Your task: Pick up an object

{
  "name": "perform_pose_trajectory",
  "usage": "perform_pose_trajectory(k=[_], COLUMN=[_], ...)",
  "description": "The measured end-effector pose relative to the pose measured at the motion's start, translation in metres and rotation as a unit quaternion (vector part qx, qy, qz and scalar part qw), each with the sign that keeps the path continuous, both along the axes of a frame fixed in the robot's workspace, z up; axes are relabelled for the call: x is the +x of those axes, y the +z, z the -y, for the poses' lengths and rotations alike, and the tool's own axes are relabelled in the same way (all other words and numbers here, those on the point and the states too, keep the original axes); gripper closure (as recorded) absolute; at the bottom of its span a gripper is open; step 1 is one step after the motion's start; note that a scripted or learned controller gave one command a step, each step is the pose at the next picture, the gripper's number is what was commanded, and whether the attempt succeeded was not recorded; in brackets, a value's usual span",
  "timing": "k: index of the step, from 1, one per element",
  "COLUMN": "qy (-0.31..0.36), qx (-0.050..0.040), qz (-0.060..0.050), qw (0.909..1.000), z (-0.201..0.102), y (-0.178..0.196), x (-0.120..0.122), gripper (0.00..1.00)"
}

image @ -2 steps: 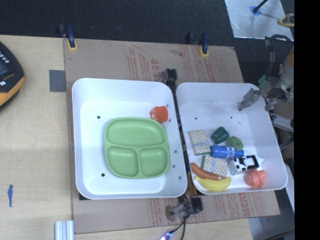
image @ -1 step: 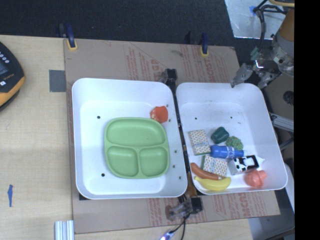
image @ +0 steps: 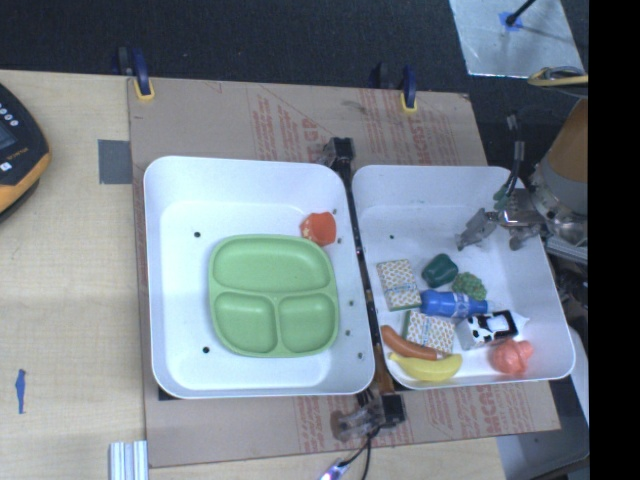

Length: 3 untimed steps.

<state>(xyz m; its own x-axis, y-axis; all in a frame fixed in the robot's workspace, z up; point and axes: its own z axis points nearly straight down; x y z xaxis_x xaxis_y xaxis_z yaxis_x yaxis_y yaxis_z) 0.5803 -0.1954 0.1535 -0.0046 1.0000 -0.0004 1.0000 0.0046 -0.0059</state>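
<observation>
I see my gripper hanging over the right bin, apparently open and empty, toys heaped below-left toward the blue bottle.

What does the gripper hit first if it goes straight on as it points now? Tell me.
The gripper points left and down over the right bin. Straight on, it would likely meet bare bin floor first, short of the green toy; depth is unclear.

You've got a pale wooden bench under a brown cardboard sheet held by blue clamps, dark carpeted floor beyond, a yellow-black device at left.
</observation>
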Motion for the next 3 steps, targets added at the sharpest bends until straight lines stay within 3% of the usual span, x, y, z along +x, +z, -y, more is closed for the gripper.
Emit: perform_pose_trajectory(k=[1, 2, 3], qy=[0.001, 0.000, 0.002], qx=[0.0000, -0.0001, -0.0007], qz=[0.000, 0.001, 0.000], qw=[1.0000, 1.0000, 1.0000], z=[-0.053, -0.041, -0.040], y=[-0.062, -0.062, -0.051], x=[0.021, -0.014, -0.014], gripper=[0.00, 0.00, 1.00])
